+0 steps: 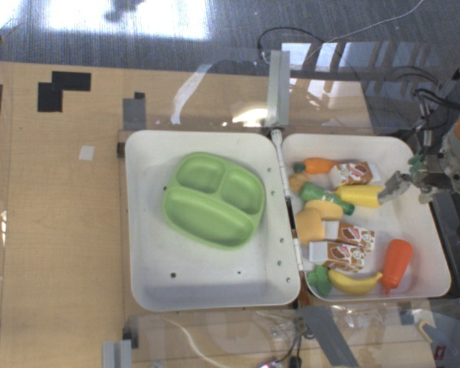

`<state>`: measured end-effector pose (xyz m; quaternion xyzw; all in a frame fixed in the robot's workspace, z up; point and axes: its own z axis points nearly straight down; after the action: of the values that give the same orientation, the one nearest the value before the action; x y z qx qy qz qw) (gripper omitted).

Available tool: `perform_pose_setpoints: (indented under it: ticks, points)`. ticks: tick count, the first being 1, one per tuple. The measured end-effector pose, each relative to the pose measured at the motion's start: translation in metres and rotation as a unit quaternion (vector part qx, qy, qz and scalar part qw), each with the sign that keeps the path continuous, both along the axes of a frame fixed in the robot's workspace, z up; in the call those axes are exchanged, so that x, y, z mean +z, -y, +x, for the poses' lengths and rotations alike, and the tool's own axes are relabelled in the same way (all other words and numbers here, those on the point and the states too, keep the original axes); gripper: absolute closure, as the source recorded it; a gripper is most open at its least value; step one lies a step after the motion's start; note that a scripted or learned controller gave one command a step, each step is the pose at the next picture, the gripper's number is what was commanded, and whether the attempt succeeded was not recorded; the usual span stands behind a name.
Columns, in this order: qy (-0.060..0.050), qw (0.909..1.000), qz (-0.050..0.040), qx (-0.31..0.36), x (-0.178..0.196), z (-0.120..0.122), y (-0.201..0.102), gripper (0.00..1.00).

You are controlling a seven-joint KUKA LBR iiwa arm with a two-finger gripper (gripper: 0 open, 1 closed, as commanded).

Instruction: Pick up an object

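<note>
Two white bins sit side by side on the bench. The left bin (149, 282) just has a green divided plate (213, 198) lying in it, three compartments, a bit tilted toward the middle of the bin.

The right bin (437, 271) is where all the toy food is piled, mostly along its left side. At the top there's a small carrot (319, 165) next to a snack packet (350, 174). Below that is a yellow corn cob with a green end (345, 197), then a chunk of cheese (312, 222), another printed packet (351, 249), a banana (354, 282) near the bottom edge and an orange-red bottle-looking thing (397, 263) off to the right by itself.

The gripper (402, 181) comes in from the right, low over the right bin's upper right part, its tip right at the yellow end of the corn. Honestly can't tell how the gripper is set, too blurry.
</note>
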<state>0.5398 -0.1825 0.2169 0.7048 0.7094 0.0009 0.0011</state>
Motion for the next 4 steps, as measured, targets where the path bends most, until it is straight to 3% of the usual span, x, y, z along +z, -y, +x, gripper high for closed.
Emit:
perform_pose_setpoints:
  ticks: [1,2,3,4]
  points:
    - [0.019,0.9998,-0.0048,0.010,-0.103,0.070,-0.010,0.00]
    - [0.001,1.0000,-0.0018,-0.002,-0.125,0.100,-0.021,0.00]
    - [-0.024,0.9992,0.0052,-0.033,-0.122,0.122,-0.019,0.00]
    - [-0.030,0.9991,0.0056,-0.029,-0.113,0.120,-0.020,1.00]
